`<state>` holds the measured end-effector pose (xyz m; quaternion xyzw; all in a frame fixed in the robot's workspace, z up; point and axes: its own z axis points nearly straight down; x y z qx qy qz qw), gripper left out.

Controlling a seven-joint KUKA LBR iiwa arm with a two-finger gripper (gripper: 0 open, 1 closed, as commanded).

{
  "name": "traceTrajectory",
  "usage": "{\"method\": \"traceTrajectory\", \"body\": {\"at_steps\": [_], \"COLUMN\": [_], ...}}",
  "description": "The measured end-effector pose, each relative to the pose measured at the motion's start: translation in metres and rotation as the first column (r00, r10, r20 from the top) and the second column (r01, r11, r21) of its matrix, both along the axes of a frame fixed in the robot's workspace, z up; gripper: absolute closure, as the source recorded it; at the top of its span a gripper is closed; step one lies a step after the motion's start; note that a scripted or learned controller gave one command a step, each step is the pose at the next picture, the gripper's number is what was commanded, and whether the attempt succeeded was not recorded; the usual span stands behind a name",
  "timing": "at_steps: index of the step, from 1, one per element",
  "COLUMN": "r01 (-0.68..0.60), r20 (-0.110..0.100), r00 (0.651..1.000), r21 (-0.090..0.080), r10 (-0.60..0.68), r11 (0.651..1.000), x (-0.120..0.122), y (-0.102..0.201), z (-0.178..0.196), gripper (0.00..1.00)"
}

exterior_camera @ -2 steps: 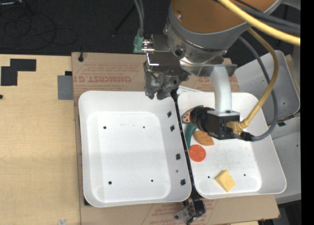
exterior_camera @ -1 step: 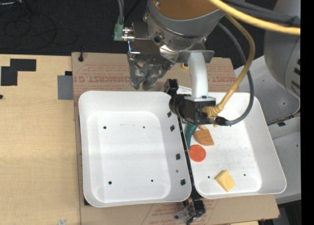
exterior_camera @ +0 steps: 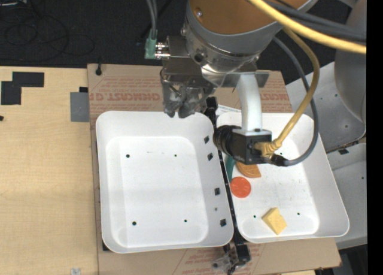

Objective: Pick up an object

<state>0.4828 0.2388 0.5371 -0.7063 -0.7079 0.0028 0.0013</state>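
The arm (exterior_camera: 251, 4) comes in from the upper right, its orange band filling the top of the view; the gripper (exterior_camera: 184, 105) hangs at the far rim of the left bin (exterior_camera: 111, 178), near the corner where the two bins meet; its tip is a dark grey, blurred mass, and I cannot tell whether it is open or closed; nothing can be seen held in it.

A white tube (exterior_camera: 250, 103) slopes down from the wrist to a black unit (exterior_camera: 239, 144) above the right bin (exterior_camera: 326, 208); a yellow cable (exterior_camera: 299, 112) loops into that unit from the right; a green plug (exterior_camera: 151, 46) sticks out on the wrist's left side.

Three things lie in the right bin, all well apart from the gripper; a red disc (exterior_camera: 240, 187) sits near the bin's left wall; an orange piece (exterior_camera: 249, 171) lies just above the disc, partly hidden under the black unit, its shape unclear; a yellow block (exterior_camera: 274, 220) lies toward the near rim, apart from the disc.

The floor of the left bin shows four small dark dots; black clips line the seam between the bins.

Both bins rest on a cardboard sheet (exterior_camera: 128, 88) with red lettering, on a pale wooden bench (exterior_camera: 42, 178); a grey patch (exterior_camera: 78, 106) and black marks (exterior_camera: 21, 85) lie on the bench to the left.
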Motion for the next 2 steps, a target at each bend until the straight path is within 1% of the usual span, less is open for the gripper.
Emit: {"method": "traceTrajectory", "body": {"at_steps": [1, 2], "r01": [0.002, 0.006], "r20": [-0.01, -0.01], "r00": [1.0, 1.0], "r21": [-0.006, -0.005], "r10": [-0.002, -0.007], "r11": [1.0, 1.0], "x": [0.012, -0.009], "y": [0.003, -0.053], "z": [-0.142, -0.236], "gripper": [1.0, 1.0]}}
